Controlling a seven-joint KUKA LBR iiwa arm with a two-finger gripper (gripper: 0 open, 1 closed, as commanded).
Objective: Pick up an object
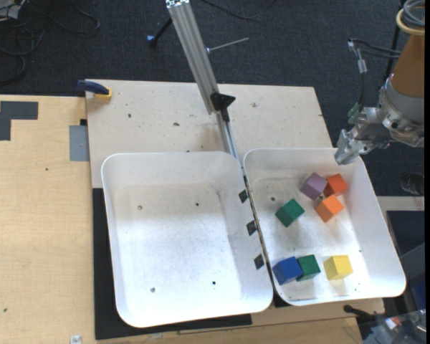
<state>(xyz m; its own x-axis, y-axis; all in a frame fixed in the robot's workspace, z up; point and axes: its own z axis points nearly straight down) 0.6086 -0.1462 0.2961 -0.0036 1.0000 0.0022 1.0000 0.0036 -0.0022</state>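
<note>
Grey metal hand hovers at the right white bin's upper rim; grip state cannot be told.

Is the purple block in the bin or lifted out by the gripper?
In the bin. The purple block rests on the right bin's floor beside two orange blocks; the gripper sits above the bin's far rim.

A slanted grey aluminium rail topped by a checkered marker crosses the speckled wooden table, well left of the tool. Farther left lies a blue-and-yellow clamp; black cables trail over dark carpet behind.
</note>
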